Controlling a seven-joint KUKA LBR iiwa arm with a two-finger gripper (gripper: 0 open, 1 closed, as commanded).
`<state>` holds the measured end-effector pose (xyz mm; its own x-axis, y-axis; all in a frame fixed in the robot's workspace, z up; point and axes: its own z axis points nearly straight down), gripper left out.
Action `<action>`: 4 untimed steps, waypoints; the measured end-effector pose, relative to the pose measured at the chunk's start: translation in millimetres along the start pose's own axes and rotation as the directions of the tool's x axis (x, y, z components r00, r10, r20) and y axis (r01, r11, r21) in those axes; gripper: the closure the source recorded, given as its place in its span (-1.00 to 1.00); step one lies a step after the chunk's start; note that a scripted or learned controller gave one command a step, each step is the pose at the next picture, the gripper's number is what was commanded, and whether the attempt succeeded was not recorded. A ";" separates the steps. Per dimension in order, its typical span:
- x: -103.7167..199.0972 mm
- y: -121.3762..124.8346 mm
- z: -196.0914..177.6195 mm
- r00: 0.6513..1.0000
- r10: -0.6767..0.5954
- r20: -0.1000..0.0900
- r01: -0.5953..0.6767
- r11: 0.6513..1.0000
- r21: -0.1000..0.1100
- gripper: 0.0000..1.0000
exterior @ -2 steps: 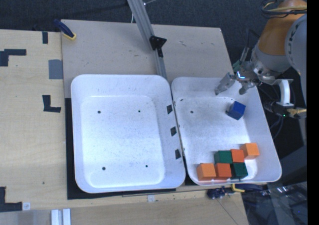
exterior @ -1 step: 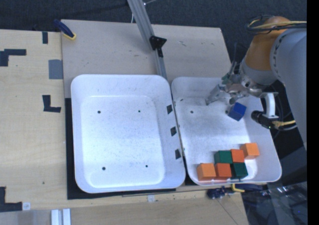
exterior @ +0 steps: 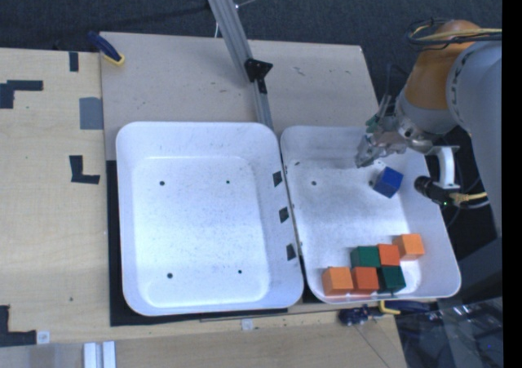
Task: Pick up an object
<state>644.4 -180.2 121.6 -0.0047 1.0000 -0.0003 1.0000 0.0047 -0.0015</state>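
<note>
Bench (exterior: 204,81): pale board top, bearing two white bins side by side; a slanted metal rail (exterior: 232,28) crosses its upper part. No brand, label or legible writing anywhere on it.

Left bin (exterior: 130,195): shallow, white, four small dark dots on its floor.

Right bin (exterior: 326,146): shallow, white, touching the left bin along a shared edge. Holds all the blocks.

Arm (exterior: 457,89): grey with an orange band, reaching in from the right over the right bin's upper right corner.

Gripper (exterior: 371,154): pointed down and leftward, tips above the bin floor near its upper edge. Whether the tips are apart or together cannot be told; nothing is visibly between them.

Blue block (exterior: 388,182): lone cube, tilted on a corner relative to the bin sides, on the floor in the bin's upper right part. Lies just beside the gripper, below and slightly right of its tips in this view; whether the two touch cannot be told. A cube, so no long axis to align with. Judged the nearest candidate for a pick: the move would call for a short shift toward the viewer and rightward, then a descent.

Block cluster: orange (exterior: 337,279), orange (exterior: 365,278), green (exterior: 366,257), orange (exterior: 389,254), green (exterior: 393,277), orange (exterior: 409,245); packed together in the bin's lower right corner, well apart from the gripper. Judged harder to grasp singly, being crowded.
</note>
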 end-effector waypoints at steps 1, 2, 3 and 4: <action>-3.5 5.9 -62.0 1.000 0.003 0.001 -0.003 1.000 -0.007 1.00; -3.3 7.2 -115.8 1.000 0.002 0.001 -0.002 1.000 -0.007 1.00; 57.5 -9.6 -112.3 1.000 -0.002 -0.002 0.002 1.000 0.000 1.00; 112.9 -20.4 -121.9 1.000 -0.003 -0.003 0.003 1.000 0.000 1.00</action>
<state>623.7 -67.3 243.5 -0.0074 1.0000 0.0026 1.0000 0.0075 -0.0012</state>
